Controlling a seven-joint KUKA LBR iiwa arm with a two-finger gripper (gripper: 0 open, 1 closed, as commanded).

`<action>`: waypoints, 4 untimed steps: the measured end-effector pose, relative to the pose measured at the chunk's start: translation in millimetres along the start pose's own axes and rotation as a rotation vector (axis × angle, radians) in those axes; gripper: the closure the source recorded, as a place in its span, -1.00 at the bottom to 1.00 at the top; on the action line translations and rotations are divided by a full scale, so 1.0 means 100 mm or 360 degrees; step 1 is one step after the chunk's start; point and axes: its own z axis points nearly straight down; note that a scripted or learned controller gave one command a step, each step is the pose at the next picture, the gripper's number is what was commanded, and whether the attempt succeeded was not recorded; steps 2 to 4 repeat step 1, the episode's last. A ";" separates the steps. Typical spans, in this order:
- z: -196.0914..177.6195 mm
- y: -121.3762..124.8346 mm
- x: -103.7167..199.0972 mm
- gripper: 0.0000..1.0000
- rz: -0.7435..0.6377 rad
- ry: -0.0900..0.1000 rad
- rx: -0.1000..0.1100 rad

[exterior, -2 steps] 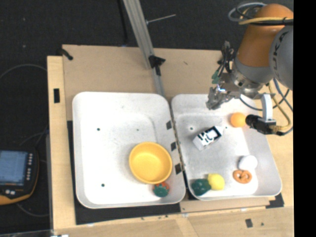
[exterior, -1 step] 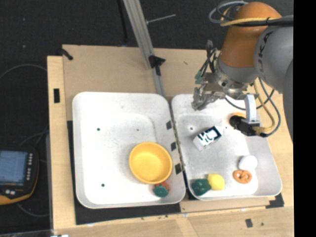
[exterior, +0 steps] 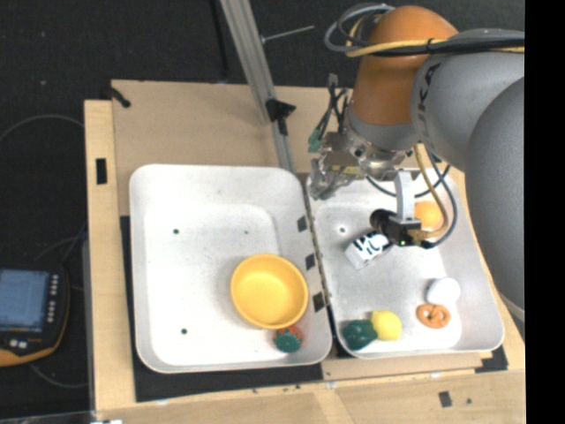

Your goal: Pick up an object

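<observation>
White right bin [exterior: 459,343] – hand [exterior: 325,184] over its far-left corner – grip state not discernible.

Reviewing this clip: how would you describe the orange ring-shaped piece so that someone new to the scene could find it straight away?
Start at the right-hand shallow white bin and go to its near right corner. The small orange ring-shaped toy lies there, just below a white rounded object and right of a yellow lump. It alone has a hole through its middle.
</observation>
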 end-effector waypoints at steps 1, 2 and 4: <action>-0.01 0.08 0.59 1.00 -0.0002 0.0001 -0.0006; -0.01 0.08 0.59 1.00 -0.0002 0.0001 -0.0006; -0.01 0.08 0.59 1.00 -0.0002 0.0001 -0.0006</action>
